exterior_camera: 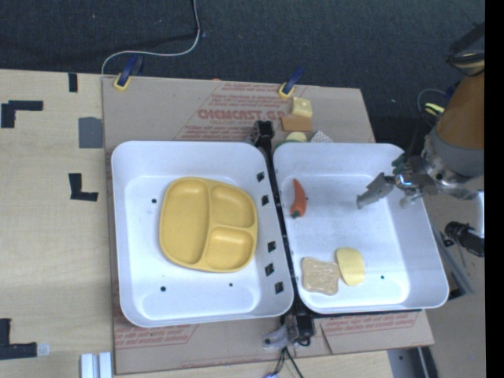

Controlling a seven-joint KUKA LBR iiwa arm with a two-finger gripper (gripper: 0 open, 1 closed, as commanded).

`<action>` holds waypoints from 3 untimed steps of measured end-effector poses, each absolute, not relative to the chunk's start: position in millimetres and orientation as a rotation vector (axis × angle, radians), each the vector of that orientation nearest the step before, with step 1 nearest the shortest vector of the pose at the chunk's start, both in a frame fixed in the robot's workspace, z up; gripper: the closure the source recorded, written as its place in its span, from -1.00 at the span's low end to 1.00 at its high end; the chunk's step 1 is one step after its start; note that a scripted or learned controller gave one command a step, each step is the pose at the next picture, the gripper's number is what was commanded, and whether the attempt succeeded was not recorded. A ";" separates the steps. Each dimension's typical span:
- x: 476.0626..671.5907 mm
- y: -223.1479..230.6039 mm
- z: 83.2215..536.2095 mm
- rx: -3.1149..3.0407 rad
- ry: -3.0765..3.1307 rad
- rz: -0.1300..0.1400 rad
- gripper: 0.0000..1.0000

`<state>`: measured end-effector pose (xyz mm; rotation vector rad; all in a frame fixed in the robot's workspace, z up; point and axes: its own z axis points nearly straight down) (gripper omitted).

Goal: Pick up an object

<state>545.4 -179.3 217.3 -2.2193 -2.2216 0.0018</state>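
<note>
Three small objects lie in the right bin (398, 235): an orange carrot-shaped piece (298, 198) close to the left wall, a tan cracker-like square (320, 276) near the front, and a pale yellow oval piece (350, 265) touching the square's right side. None is held. The gripper (376, 191) hangs over the right half of this bin, well apart from all three; whether its fingers are spread or closed cannot be told. The arm (461, 128), grey with an orange band, reaches in from the right. The left bin (134, 211) holds a yellow divided plate (208, 224) with three compartments. Behind the bins, a small yellow and brown block (298, 114) sits on the cardboard sheet (228, 105).
</note>
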 end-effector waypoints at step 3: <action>485.9 -141.3 96.2 -2.225 -2.226 -0.004 1.00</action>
